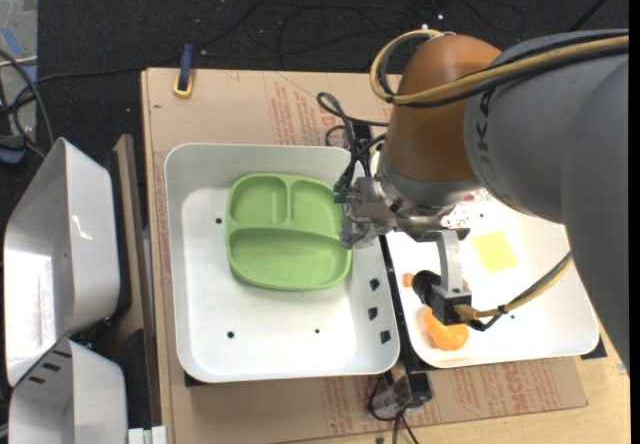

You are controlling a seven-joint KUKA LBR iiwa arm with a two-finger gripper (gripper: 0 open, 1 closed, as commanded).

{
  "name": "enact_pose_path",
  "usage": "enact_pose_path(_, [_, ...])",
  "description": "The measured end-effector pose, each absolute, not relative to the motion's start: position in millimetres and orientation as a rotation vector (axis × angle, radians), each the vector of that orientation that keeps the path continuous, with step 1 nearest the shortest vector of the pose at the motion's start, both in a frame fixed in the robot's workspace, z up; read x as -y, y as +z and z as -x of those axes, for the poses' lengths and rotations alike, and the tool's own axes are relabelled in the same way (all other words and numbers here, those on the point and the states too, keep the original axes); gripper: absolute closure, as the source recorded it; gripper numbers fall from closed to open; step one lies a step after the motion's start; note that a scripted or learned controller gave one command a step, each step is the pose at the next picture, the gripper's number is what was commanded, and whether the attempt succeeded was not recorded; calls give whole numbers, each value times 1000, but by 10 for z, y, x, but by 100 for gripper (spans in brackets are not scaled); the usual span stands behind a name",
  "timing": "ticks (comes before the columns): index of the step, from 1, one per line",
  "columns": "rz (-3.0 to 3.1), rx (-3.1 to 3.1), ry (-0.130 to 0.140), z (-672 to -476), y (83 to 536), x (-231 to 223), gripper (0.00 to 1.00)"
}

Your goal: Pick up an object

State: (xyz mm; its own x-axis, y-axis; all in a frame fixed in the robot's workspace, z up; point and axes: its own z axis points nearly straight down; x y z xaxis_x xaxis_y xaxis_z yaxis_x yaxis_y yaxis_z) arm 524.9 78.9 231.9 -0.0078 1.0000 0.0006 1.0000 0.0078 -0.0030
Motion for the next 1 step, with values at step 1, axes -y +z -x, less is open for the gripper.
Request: enact_pose_path(1, [2218,2223,3,-5252,2326,-760,0])
